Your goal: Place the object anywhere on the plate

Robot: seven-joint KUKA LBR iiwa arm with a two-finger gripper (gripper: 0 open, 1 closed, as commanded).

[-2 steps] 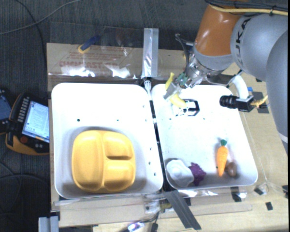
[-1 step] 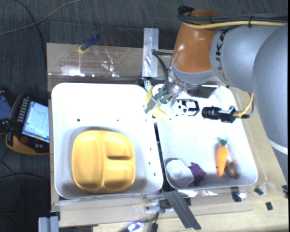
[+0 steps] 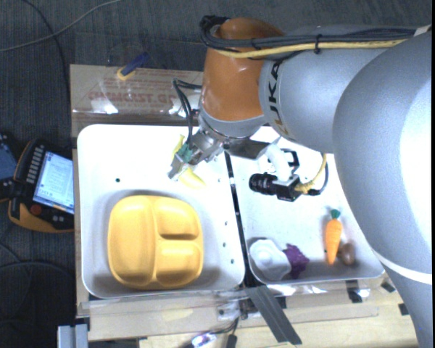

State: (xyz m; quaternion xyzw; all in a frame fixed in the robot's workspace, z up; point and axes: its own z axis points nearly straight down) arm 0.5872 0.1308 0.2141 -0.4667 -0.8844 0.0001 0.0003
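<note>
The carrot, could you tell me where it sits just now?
The carrot stands in the right bin, near its right wall, beside a small brown object and right of the purple item.

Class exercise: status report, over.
Claw above left bin, shut on yellow item. Plate lies below it. Path clear.

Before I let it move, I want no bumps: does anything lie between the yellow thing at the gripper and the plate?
Nothing visible: bare bin floor separates the yellow thing from the plate.
</note>
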